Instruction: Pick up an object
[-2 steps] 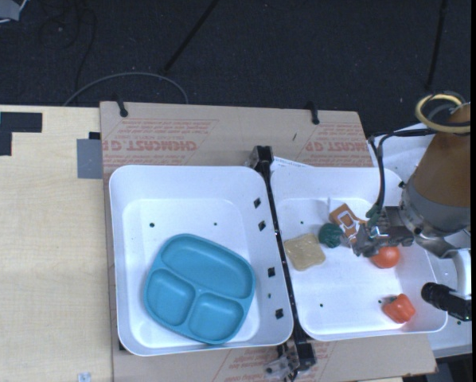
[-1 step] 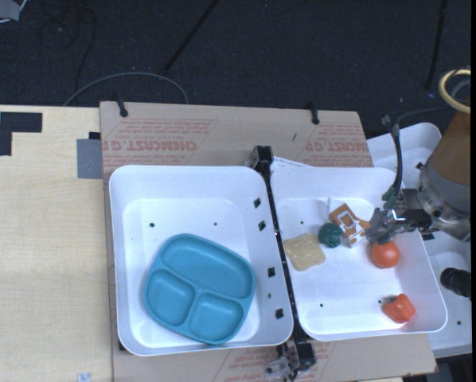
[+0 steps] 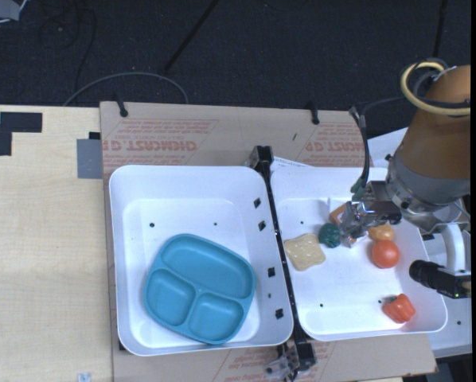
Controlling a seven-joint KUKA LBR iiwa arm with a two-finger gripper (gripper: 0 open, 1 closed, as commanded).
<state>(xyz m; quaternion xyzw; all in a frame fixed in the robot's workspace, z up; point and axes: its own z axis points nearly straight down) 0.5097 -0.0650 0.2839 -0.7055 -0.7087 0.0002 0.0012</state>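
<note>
Overhead slanted view of the surface (image 3: 47, 237), which carries two shallow white bins side by side on a cardboard sheet (image 3: 214, 138). The left bin (image 3: 134, 185) holds a blue divided plate (image 3: 198, 286) with three compartments, lying flat toward the near half of the bin. The right bin (image 3: 317, 183) holds several small objects: a pale beige, flat piece (image 3: 304, 251) near the divider between the bins; a dark green rounded object (image 3: 329, 234) just beside it; a small orange piece (image 3: 338, 212) near the gripper; a yellow-orange piece (image 3: 381, 231) with a red-orange ball (image 3: 385, 254) just below it; and a red-orange object (image 3: 399, 308) well apart, at the near right corner. The arm (image 3: 437, 142), grey with an orange band, enters from the right and descends into the right bin. The gripper (image 3: 353, 221) sits low among the objects, just beside the dark green object and between it and the yellow-orange piece; whether its jaws are spread or pressed together cannot be told at this resolution, and no object is visibly between them.
</note>
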